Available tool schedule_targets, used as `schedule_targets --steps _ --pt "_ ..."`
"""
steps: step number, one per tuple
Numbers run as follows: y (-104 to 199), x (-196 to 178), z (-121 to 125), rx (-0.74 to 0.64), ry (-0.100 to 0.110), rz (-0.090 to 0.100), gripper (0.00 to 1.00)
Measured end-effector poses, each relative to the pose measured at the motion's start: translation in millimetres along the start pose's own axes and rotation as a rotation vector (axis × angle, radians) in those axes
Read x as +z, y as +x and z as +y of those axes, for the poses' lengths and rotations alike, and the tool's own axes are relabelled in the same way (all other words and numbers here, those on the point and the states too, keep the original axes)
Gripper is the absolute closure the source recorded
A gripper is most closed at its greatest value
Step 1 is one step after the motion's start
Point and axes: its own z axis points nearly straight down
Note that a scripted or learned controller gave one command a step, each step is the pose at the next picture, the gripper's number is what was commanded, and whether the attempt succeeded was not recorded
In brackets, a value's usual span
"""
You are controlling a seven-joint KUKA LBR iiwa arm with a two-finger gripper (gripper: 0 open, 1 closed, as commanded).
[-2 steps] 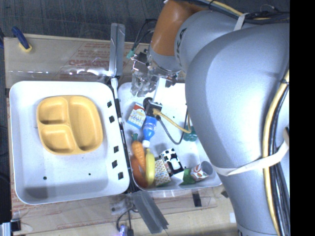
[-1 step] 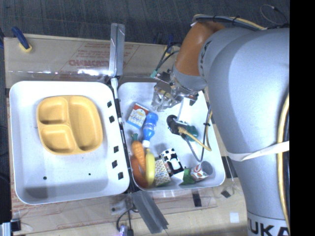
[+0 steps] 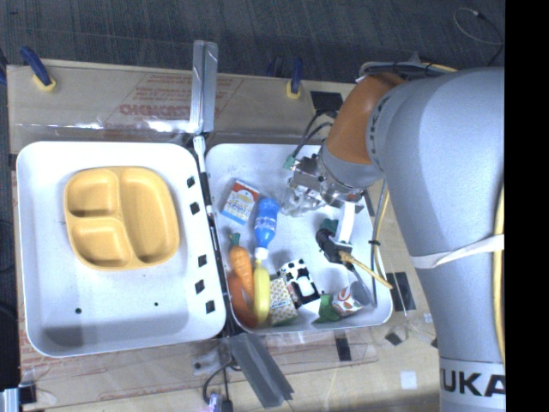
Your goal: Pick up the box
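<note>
A small orange and white box (image 3: pixel 241 202) lies flat in the upper left part of the right bin (image 3: pixel 257 154). My gripper (image 3: pixel 299 194) hangs low over that bin's upper middle, a short way right of the box and apart from it. Nothing shows in its grasp. The grey arm with its orange band (image 3: pixel 356 127) comes in from the right and covers the bin's right rim.
A blue-capped bottle (image 3: pixel 264 220), a carrot (image 3: pixel 242 269), a banana (image 3: pixel 261 292), a black-and-white carton (image 3: pixel 298 281) and a small pack (image 3: pixel 343 303) crowd the right bin's lower half. A yellow divided plate (image 3: pixel 120 215) lies in the left bin (image 3: pixel 51 316).
</note>
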Motion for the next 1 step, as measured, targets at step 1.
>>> schedule_targets --steps 1 --pt "-0.3 -0.4 0.2 0.0 -0.001 -0.001 0.0"
